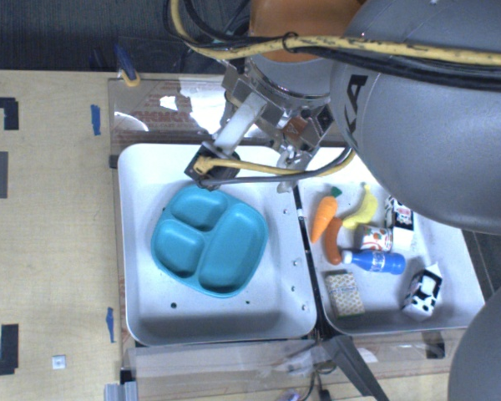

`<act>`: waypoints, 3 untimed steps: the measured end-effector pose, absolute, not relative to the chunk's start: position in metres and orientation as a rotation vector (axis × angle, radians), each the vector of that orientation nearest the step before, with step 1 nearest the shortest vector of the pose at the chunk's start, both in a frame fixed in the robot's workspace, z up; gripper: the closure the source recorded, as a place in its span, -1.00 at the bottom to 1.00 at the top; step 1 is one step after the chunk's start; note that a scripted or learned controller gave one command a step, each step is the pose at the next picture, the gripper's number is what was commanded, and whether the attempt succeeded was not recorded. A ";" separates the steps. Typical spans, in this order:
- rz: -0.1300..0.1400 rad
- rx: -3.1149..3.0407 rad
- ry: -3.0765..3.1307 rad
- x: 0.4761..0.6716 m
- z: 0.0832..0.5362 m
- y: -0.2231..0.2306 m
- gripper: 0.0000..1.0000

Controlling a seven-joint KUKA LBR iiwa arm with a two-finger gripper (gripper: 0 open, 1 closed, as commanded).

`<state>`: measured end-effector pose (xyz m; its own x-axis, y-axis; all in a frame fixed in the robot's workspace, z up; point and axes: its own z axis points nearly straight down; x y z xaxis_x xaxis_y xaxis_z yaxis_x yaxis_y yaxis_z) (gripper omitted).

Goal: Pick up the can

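Hanging above the far rim where the two white bins meet, the gripper (294, 149) sits just beyond the leafy end of the carrot (322, 215), higher in the view than it. The wrist hardware hides its tip, so I cannot tell whether it is open or closed, and nothing can be seen in its grasp. The grey arm (426, 115) crosses above it from the view's right, with the orange band at the top edge.

The carrot lies in the right bin (384, 322), close to that bin's left wall, green top pointing away from the camera. The can (376, 241), small with red and white on it, is to the right of the carrot and a little nearer the camera, well apart from the gripper. A darker orange piece (335, 247) lies between the carrot's tip and the can. A banana (364, 207) is just right of the carrot, beyond the can. A blue bottle with a white cap (379, 262) lies on its side just in front of the can. Farther right of the carrot is a white carton with dark print (401, 215). Nearer the camera than the carrot are a speckled tan block (344, 294) and a black-and-white figure (422, 291).

Left of the carrot, past the shared wall, a blue divided plate (209, 239) fills the middle of the left bin (142, 257). Both bins rest on the pale wooden desk (50, 224).
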<state>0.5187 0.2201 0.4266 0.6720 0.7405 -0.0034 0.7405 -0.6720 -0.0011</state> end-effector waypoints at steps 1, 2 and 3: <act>-0.009 2.830 1.365 0.479 0.434 0.225 -1.00; -0.014 2.826 1.371 0.479 0.444 0.227 1.00; -0.016 2.823 1.375 0.479 0.453 0.229 1.00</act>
